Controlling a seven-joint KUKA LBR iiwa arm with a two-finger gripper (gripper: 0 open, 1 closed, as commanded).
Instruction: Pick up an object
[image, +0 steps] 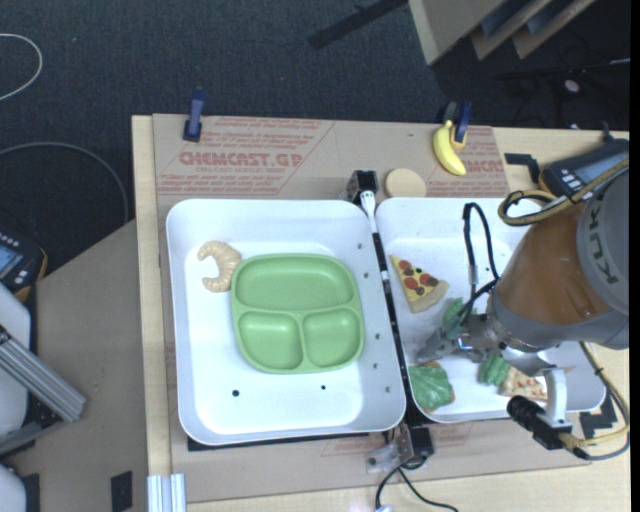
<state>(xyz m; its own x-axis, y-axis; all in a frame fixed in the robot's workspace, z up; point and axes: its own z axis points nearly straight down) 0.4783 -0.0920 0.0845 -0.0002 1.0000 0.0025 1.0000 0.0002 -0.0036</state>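
Plainly, "CHEMCAST GP" is printed in red on the board (245, 150) behind the bins. The gripper (440, 345) is lowered into the right bin (430, 215), between a pizza slice (418, 282) and a green leaf (432, 385); whether anything is gripped cannot be told. A croissant (218, 264) is seen beside the green tray (297, 311) in the left bin (200, 400).

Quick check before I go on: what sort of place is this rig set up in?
Most likely a robotics lab or test bench, not a kitchen. The bench top is protective paper clamped down with blue clips, the food such as the pizza slice and banana looks like toys, and loose cables run across the dark carpet.
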